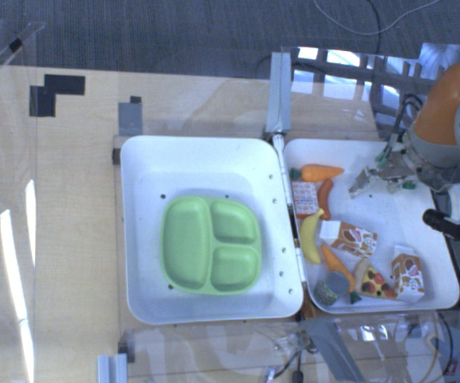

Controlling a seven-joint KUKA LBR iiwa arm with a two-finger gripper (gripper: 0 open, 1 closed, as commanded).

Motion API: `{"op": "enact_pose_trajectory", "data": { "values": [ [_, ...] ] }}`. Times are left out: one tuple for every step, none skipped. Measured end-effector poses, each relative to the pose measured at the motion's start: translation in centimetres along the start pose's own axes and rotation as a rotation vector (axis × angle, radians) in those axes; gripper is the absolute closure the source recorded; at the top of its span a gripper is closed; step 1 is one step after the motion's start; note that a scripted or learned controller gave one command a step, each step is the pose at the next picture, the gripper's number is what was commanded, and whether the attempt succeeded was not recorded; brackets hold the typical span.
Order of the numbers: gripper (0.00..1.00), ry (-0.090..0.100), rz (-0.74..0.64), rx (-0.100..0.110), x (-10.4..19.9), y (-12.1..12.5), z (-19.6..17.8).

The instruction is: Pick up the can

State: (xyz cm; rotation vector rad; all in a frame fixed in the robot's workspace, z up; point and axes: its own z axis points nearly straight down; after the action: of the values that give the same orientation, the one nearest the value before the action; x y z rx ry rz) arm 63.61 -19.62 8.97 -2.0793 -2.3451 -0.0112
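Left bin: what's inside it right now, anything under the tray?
Inside the left bin sits one green divided tray, its three compartments bare. Whatever lies beneath the tray is covered, so I cannot tell.

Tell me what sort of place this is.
Probably a robotics lab bench: two shallow white bins side by side, toy food like a plastic yellow banana, and loose black cable on grey carpet.

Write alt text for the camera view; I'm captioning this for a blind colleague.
A grey robot arm with an orange band reaches from the right, its gripper over the right white bin, which holds toy food: a carrot, a banana, a can and small cartons. The left white bin holds a green divided tray.
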Motion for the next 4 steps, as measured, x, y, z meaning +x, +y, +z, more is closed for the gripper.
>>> {"op": "enact_pose_trajectory", "data": {
  "values": [
    [0.00, -0.001, -0.001, -0.001, 0.0, 0.0, 0.0],
    [0.00, 0.005, 0.016, 0.005, -0.2, 3.6, 0.6],
    [0.00, -0.009, 0.314, -0.009, 2.0, -0.5, 0.4],
    [0.00, -0.012, 0.316, -0.007, 0.0, 2.6, 0.2]
  ]
}}
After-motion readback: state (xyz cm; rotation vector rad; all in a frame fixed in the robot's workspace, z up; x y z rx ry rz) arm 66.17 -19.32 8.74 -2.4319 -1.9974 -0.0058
